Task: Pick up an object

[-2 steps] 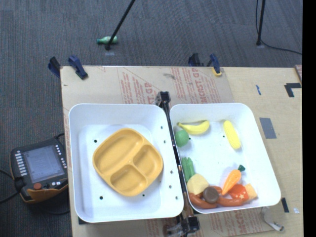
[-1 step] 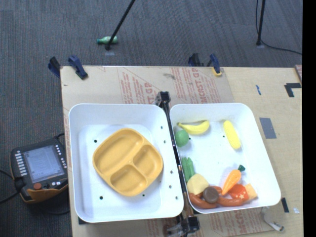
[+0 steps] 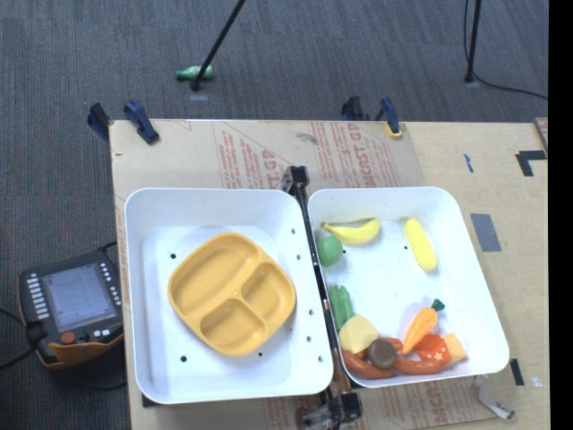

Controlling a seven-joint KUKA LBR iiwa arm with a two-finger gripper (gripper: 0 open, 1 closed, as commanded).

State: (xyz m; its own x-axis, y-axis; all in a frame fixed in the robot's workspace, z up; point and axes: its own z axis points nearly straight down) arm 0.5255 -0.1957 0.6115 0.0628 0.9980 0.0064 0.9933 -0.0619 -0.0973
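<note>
Right bin (image 3: 466, 240): banana (image 3: 354, 231), carrot (image 3: 419, 326) waiting; nothing picked. My gripper state: cannot tell. Next: descend on one.

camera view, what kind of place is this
Probably a robotics lab test bench: two white bins clamped to a cardboard-topped table, toy food such as a banana, and a teach pendant on carpet.

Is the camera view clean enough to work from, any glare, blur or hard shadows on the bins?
Camera view: even, soft light; no strong glare on the white bins; faint shadows under the yellow plate; slightly soft focus, small food items blur together.
</note>
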